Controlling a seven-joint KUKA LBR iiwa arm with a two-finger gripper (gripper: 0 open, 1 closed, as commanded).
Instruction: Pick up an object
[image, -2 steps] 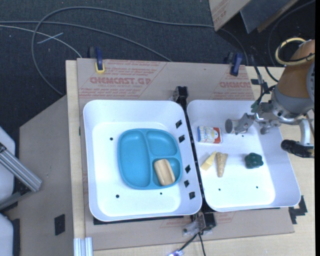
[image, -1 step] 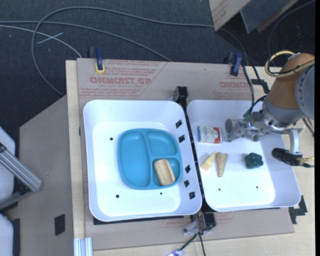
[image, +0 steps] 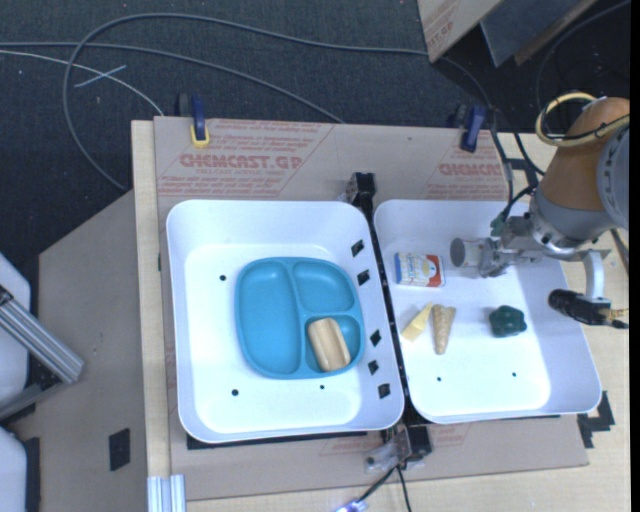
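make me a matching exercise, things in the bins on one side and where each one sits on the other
Things:
1. bread roll
2. green object
3. small carton
4. blue plate

Places:
A. right bin, near its right side
B. middle of the left bin
C. lower right compartment of the plate
D. right bin, near the divider, just left of the end effector

Pairs: 1-C, 2-A, 3-D, 4-B
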